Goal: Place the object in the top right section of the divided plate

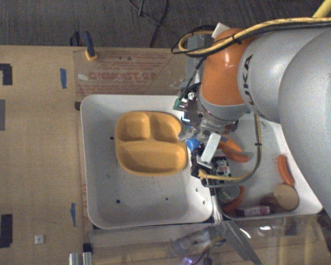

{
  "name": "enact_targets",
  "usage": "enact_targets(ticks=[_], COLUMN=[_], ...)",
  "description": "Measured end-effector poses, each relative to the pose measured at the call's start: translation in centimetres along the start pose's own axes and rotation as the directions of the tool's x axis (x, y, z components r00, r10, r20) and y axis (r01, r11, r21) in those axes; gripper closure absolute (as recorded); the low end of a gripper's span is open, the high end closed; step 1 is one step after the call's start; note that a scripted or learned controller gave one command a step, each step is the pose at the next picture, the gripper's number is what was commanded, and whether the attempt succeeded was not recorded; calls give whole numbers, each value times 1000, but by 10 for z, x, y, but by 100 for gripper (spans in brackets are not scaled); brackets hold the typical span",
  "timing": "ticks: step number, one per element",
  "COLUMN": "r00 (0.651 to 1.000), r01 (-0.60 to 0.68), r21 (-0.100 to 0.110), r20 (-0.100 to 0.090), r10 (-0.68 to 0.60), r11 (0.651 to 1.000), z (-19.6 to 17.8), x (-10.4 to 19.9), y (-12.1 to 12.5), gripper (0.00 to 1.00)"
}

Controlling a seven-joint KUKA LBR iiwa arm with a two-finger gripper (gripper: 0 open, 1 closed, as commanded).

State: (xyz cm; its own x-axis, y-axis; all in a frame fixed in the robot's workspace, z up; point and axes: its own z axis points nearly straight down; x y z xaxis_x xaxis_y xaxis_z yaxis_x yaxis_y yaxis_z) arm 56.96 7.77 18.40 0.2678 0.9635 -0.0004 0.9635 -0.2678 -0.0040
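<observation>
A yellow divided plate (150, 143) lies in the left white bin (99, 164), with two small sections on its far side and one large section on its near side. All three sections look bare. My gripper (191, 141) hangs at the plate's right rim, just past the far right section. A small blue thing (193, 144) shows right beneath the gripper, at the wall between the two bins. The wrist hides whether it is held.
The right bin (303, 195) holds an orange carrot-like piece (235, 151), a red sausage (285, 170), a round tan piece (287, 197), a pink bar (256, 210) and another orange piece (234, 201). The big grey arm (298, 76) covers that bin's far part.
</observation>
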Motion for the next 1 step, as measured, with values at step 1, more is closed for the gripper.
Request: enact_targets(ticks=[1], r00=[945], r01=[326], r21=[-5], r20=[1], r10=[-326], r11=[945], z=[-1], x=[18], y=[38], gripper=[100])
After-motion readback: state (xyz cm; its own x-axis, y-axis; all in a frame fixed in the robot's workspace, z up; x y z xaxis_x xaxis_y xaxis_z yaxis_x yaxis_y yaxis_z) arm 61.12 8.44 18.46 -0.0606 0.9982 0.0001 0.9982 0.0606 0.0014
